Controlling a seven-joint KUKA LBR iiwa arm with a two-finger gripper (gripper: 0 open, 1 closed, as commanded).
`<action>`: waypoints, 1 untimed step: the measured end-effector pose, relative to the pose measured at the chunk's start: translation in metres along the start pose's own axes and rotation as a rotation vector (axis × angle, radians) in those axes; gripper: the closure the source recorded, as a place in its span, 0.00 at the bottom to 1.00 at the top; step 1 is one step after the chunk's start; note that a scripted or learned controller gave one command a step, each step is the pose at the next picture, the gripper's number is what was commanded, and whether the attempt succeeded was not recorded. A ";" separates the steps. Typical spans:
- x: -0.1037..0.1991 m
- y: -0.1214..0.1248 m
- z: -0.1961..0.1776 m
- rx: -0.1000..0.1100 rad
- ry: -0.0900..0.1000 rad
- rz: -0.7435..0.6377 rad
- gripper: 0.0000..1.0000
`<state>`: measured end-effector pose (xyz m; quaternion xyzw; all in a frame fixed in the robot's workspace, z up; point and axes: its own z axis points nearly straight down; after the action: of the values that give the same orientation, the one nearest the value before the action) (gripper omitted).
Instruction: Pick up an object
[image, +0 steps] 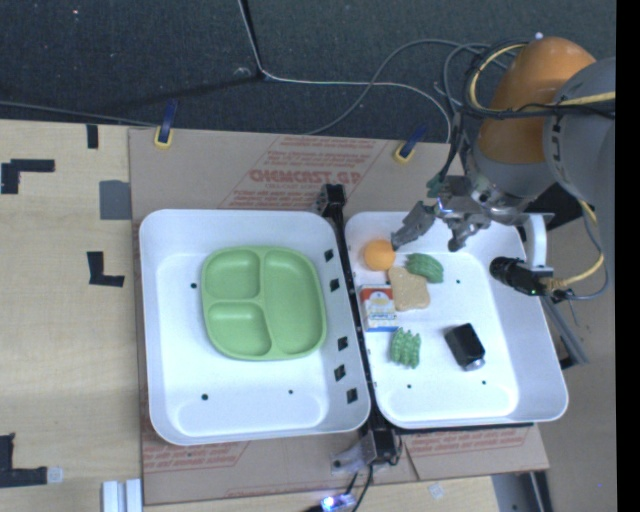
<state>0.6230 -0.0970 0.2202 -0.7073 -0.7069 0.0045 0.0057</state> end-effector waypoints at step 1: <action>0.000 0.003 -0.007 -0.013 -0.001 -0.003 0.00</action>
<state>0.6257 -0.0969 0.2275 -0.7064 -0.7078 0.0004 0.0008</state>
